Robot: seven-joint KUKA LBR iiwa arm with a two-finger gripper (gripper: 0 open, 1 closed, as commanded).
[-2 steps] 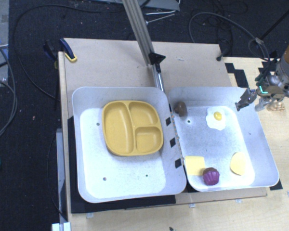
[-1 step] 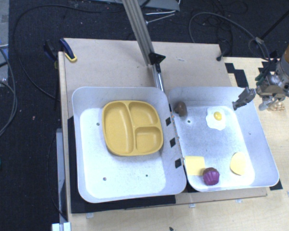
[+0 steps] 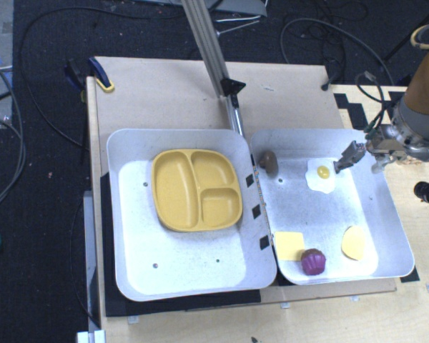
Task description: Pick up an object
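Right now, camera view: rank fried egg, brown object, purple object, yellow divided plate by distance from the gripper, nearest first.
1. Fried egg, right bin, just left of the gripper.
2. Brown object, right bin's far-left corner.
3. Purple object, right bin's near edge; its order against the brown object is fairly close.
4. Yellow divided plate, left bin, clearly farthest.

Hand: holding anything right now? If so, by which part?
Nothing is held. The hand is open above the right bin, just right of the fried egg, with no object between its fingers.
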